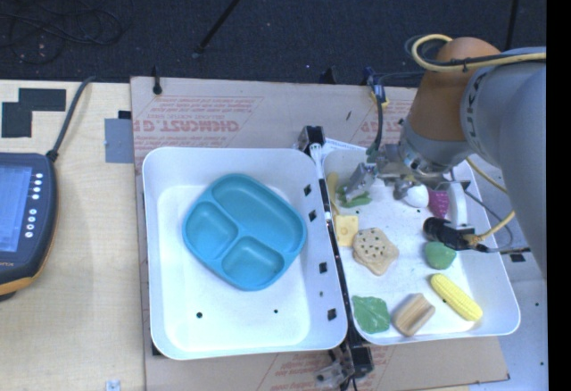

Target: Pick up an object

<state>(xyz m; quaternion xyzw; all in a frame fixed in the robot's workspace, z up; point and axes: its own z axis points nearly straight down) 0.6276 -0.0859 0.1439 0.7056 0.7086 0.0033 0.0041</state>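
My gripper (360, 180) hangs low over the far left corner of the right bin (500, 313), with the arm reaching in from the right. Directly under its tip lies a small green piece (356, 198), partly hidden by the gripper. I cannot tell whether the gripper touches it. Close by in the same bin are a white egg (416, 195), a magenta piece (439, 203), a yellow cheese wedge (345, 229) and a spotted cookie (375, 250).
Nearer the front of the right bin lie a green leaf (370, 313), a tan bread roll (413, 313), a yellow corn cob (456, 296) and a green ball (439, 254). The left bin (169, 309) holds a blue divided plate (244, 230). A tablet (22, 211) sits at far left.
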